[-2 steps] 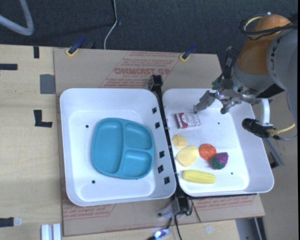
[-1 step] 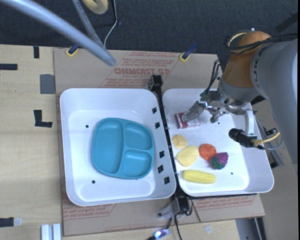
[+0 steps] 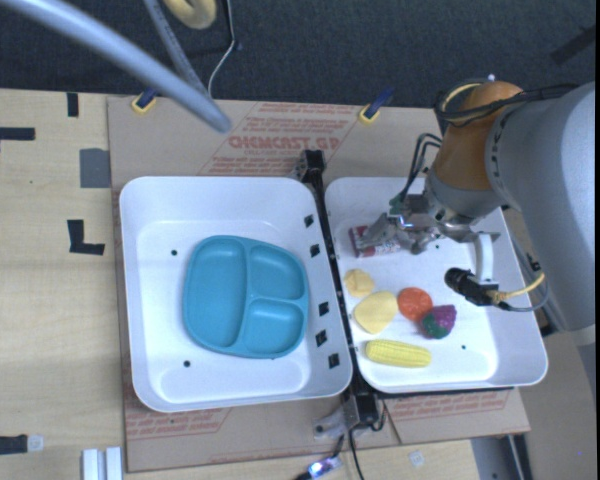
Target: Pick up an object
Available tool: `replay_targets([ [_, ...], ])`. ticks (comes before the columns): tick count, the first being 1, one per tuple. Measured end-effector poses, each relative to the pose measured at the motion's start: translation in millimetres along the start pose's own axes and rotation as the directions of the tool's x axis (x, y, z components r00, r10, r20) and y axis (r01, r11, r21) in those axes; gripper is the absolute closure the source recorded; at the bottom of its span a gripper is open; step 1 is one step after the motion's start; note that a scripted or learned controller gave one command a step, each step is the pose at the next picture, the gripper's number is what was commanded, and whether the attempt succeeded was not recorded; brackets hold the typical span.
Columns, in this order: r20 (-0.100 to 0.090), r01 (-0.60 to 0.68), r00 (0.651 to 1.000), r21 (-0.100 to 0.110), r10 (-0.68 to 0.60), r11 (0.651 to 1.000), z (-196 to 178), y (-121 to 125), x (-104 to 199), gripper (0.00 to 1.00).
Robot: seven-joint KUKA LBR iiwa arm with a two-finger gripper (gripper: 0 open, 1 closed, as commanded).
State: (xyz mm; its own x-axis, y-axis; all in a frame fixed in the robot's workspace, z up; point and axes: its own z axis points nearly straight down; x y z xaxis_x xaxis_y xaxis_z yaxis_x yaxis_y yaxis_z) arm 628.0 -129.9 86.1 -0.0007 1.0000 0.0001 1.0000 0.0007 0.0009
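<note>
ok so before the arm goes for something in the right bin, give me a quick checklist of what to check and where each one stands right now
1. Gripper is over the right bin: ok, it sits above the bin's upper part.
2. Something to pick is close by: ok, a small red and white packet lies just left of the gripper.
3. Fingers open and ready: cannot tell, the wrist hides them.
4. Nothing is held already: cannot tell from this angle.
5. Other items are apart from the gripper: ok, the corn, the orange piece and the yellow pieces lie lower in the bin.
6. The blue plate is out of the way: ok, it is in the left bin.
</note>
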Motion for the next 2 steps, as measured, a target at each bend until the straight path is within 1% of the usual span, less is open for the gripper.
replay_targets([
  [1,0.003,0.002,1.000,-0.013,-0.002,1.000,-16.7,3.9,0.0,1.00],
  [2,0.001,0.002,1.000,-0.004,-0.002,1.000,-78.8,9.1,5.6,1.00],
])
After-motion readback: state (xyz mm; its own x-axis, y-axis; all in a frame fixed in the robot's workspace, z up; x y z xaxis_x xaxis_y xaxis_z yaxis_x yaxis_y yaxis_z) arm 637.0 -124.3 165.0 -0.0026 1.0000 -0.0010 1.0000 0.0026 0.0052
